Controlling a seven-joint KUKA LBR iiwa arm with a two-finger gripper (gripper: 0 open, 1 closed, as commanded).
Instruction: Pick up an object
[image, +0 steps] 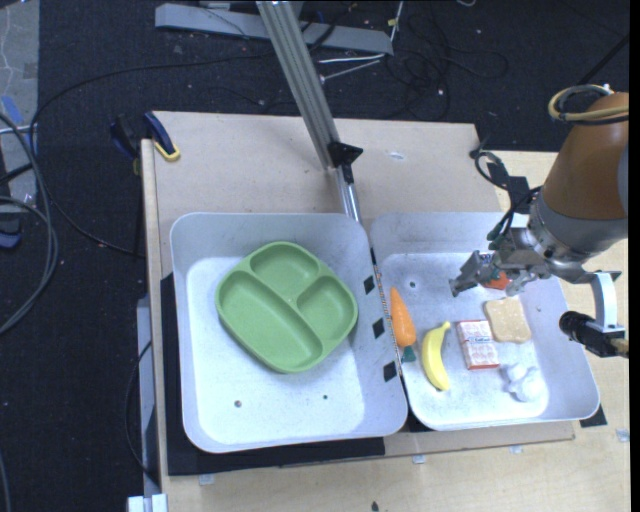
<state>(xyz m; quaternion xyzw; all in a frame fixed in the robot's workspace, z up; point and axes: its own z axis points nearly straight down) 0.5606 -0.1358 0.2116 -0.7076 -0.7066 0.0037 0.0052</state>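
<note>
The right bin (560, 400) holds an orange carrot (402, 317), a yellow banana (435, 357), a small red-and-white box (477, 344), a slice of toast (508, 320) and a small white crumpled object (520, 379). My gripper (478, 277) hangs over the upper middle of that bin, just up and left of the toast and above the box. Something small and red shows at the wrist beside it. I cannot make out anything held between the fingers.
The left bin (200, 400) carries a green divided plate (288, 305). A slanted metal pole (305, 85) crosses the bench's back toward the gap between the bins. The arm's orange-banded body (590, 160) looms over the right bin's far right corner.
</note>
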